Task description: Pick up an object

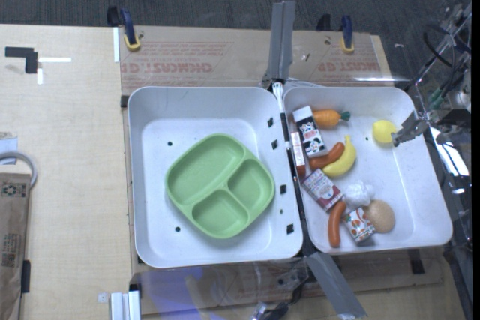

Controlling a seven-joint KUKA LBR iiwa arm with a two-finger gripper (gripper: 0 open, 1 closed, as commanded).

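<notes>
Yellow lemon [384, 132] is the nearest candidate: it lies just beside the claw [409, 130], on the side facing the middle of the right bin [411, 187]. The claw sits low at that bin's outer wall. Whether it is released or clenched cannot be told from the camera view, and nothing is seen held in it.

Other items lie further from the claw:
- Banana [341, 157], beyond the lemon, touching a red sausage [324, 159].
- Carrot [328, 118] and a small carton [307, 133], well apart from the claw, near the divider.
- Brown egg-shaped item [379, 215] and a small can [360, 227], touching, toward the bin's near edge.
- Green tray [219, 186], farthest away, in the left bin [150, 161].

Recommended procedure, judged from this layout:
1. Select the lemon. It stands apart from the clutter, so no neighbour is likely to be disturbed.
2. Confirm the claw is released before approach.
3. Centre the claw over the lemon. It is rounded and probably rolls if struck off-centre.
4. Descend vertically, staying off the bin wall.
5. Close, lift slowly, and verify the lemon rises.
</notes>
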